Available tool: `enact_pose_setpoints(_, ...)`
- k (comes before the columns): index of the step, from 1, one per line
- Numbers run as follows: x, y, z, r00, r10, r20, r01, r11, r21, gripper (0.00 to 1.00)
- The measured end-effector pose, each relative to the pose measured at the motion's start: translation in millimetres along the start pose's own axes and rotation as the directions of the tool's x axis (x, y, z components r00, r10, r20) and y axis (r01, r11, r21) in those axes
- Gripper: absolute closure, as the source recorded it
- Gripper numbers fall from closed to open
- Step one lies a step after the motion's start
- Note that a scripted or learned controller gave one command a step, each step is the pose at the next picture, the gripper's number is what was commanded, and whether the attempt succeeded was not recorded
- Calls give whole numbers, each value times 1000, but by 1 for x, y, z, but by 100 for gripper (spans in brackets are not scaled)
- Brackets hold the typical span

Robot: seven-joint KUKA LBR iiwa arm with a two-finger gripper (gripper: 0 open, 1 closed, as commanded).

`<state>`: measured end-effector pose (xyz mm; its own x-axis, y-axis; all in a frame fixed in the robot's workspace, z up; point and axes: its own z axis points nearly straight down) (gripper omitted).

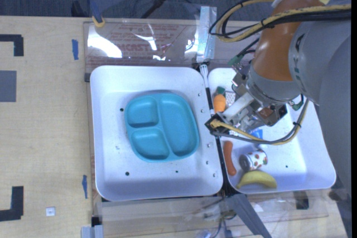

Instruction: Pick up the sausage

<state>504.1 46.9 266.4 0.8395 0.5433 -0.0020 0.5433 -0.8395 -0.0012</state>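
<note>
The sausage (228, 157), a slim reddish-orange stick, lies lengthwise in the right bin (312, 161) close to its left wall. My gripper (261, 116) hangs over the middle of that bin, above and to the right of the sausage's upper end. The wrist and its fittings hide what is under the gripper. Nothing of the sausage is lifted; it rests flat on the bin floor.
A yellow banana (257, 179) and a small patterned round thing (254, 160) lie just right of the sausage. An orange carrot-like piece (220, 102) sits further back, and a blue item (256, 132) peeks out beneath the wrist. The left bin (106, 120) holds a blue divided plate (162, 125).
</note>
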Motion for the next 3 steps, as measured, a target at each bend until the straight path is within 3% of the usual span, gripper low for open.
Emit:
enact_pose_setpoints(1, 41, -43, 70, 1000, 1, 4, -1, 1000, 3, 100)
enact_pose_setpoints(2, 126, -28, 27, 993, 122, -3, -122, 993, -1, 100)
enact_pose_setpoints(3, 161, -69, 87, 944, 331, -4, -331, 944, 0, 100)
